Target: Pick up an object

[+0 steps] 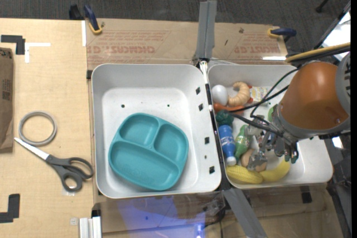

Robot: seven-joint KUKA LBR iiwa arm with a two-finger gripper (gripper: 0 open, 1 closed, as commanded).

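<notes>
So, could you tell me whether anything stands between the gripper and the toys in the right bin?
Nothing visible does: the gripper is already down among them, beside the corn cob and banana.

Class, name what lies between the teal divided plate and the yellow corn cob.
In the camera view, the bins' adjoining white walls and a blue bottle separate the plate from the corn.

You see the arm (312,100) reaching into the right bin (312,175), its gripper (261,158) low among the toy food — a corn cob (242,175) and banana (277,171) just below it, a blue bottle (226,141) to its left. The left bin (106,92) holds a teal divided plate (149,150). Scissors (61,164) and a tape roll (37,127) lie on the bench (50,81).
</notes>
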